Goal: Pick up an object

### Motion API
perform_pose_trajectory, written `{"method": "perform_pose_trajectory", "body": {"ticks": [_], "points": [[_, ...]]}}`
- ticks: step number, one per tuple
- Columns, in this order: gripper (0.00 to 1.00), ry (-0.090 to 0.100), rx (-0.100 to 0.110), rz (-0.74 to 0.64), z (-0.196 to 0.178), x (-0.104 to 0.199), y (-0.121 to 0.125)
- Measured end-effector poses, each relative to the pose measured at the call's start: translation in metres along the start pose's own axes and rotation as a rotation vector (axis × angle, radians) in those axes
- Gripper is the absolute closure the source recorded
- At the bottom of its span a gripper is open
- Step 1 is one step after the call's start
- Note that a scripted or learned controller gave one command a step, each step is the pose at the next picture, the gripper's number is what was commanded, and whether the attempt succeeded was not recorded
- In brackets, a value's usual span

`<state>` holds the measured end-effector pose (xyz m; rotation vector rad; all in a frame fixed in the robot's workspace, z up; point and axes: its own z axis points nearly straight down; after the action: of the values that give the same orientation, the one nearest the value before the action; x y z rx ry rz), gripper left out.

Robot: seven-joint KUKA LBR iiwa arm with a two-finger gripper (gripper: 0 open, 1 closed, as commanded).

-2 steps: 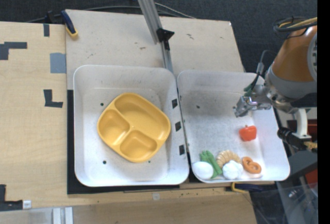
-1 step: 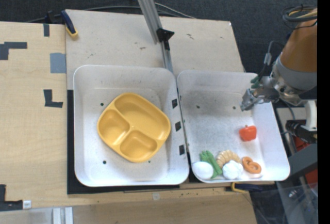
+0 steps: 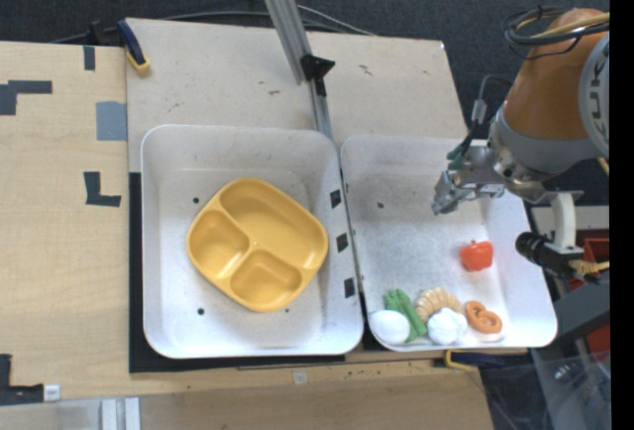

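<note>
Overhead, pale wood bench w/ grey tape marks, dark carpet beyond it. Two white bins side by side: left bin has a yellow divided plate; right bin is the landmark. Gripper hangs over its upper right part, nothing seen betw. it; spread or pressed together, can't tell. Red pepper sits nr the bin's right wall. Along its near edge: white egg, green veg, orange ring.

Yellow tray, red pepper
</note>
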<state>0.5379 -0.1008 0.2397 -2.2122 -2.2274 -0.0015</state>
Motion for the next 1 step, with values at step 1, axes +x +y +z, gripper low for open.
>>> {"method": "perform_pose_trajectory", "body": {"ticks": [1], "points": [[1.00, -0.001, 0.002, 0.000, 0.0118, 0.0544, -0.0020]]}}
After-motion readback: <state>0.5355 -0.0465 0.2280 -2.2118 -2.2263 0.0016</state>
